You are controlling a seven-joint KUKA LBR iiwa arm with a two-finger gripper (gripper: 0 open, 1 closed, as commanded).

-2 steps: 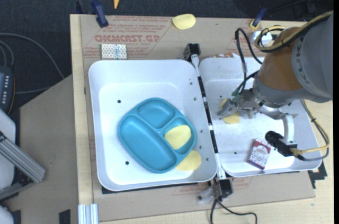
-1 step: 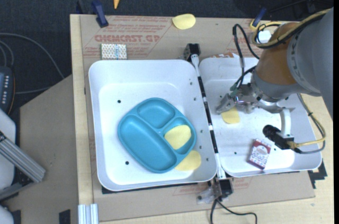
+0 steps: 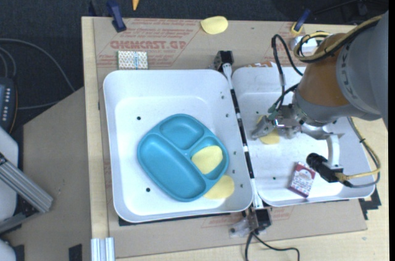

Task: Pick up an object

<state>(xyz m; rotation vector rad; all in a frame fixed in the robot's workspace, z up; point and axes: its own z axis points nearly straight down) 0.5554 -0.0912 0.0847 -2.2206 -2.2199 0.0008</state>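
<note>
Where board (image 3: 154,37) read "CHEMCAST GP" upper left, gripper (image 3: 266,124) hung mid-right over yellow piece (image 3: 270,139); jaw state unclear. Blue tray (image 3: 173,158) lower left, small red packet (image 3: 302,179) lower right.

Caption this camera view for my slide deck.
Gripper over a yellow piece in the right bin.

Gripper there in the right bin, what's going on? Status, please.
Gripper low in right bin, beside yellow piece. Nothing seen held. Small red packet lies apart, clear of it.
</note>
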